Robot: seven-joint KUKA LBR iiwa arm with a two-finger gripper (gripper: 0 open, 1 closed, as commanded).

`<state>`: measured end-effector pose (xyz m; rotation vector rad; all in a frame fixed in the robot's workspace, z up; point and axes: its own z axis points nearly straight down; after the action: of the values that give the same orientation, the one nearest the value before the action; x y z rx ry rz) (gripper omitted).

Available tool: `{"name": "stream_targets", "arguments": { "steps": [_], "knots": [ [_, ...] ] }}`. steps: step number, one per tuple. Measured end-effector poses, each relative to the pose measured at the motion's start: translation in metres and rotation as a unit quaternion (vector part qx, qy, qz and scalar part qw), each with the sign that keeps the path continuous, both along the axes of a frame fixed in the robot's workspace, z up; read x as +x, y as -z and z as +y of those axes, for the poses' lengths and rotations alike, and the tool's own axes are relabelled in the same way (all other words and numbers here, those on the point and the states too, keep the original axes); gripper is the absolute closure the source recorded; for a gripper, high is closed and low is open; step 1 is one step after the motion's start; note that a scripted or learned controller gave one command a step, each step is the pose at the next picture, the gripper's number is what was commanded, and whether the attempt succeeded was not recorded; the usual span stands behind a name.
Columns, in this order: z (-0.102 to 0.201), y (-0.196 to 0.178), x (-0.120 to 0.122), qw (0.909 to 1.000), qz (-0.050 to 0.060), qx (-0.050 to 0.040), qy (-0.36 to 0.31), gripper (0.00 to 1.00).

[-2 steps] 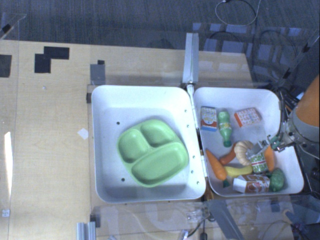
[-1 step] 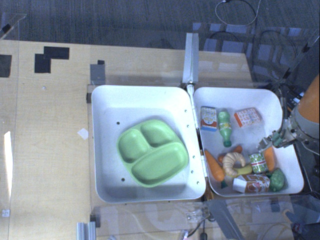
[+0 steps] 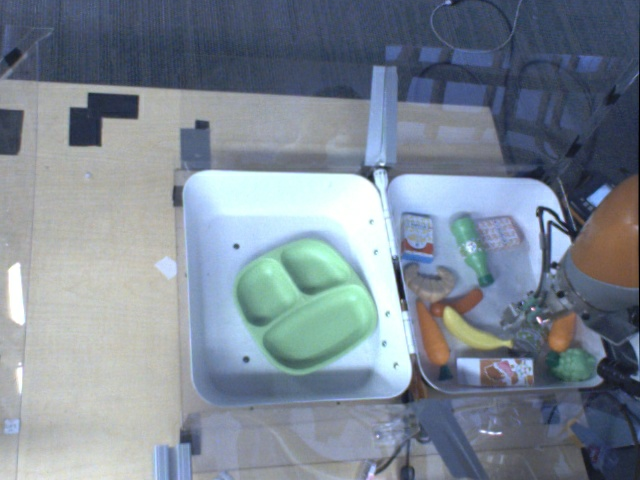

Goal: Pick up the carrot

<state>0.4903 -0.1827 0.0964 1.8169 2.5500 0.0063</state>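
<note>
Pincer (image 3: 530, 315) down in right bin (image 3: 520, 190), finger state impossible to tell, near banana (image 3: 478, 334) and a small orange piece (image 3: 562, 331). Carrot (image 3: 433, 335) lying by that bin's left wall, beside sausage (image 3: 465, 301), green bottle (image 3: 470, 250), cartons. Left bin (image 3: 215, 208) holding green divided tray (image 3: 305, 303); broccoli (image 3: 572, 365) partly blurred.

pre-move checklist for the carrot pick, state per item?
1. Carrot located, at the left edge of the right bin: ok.
2. Gripper over the carrot: not ok, it is near the bin's right side.
3. Carrot top free of cover: ok, though the banana lies close beside it.
4. Finger state readable: cannot tell.
5. Gripper free of any item: cannot tell.
6. Green tray in the left bin, out of the path: ok.
</note>
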Motion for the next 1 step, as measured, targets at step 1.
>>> {"name": "stream_targets", "arguments": {
  "steps": [1],
  "knots": [
    [-0.0234, -0.0487, -0.0013, 0.9962, 0.002, -0.0006, -0.087, 1.0]
  ]
}}
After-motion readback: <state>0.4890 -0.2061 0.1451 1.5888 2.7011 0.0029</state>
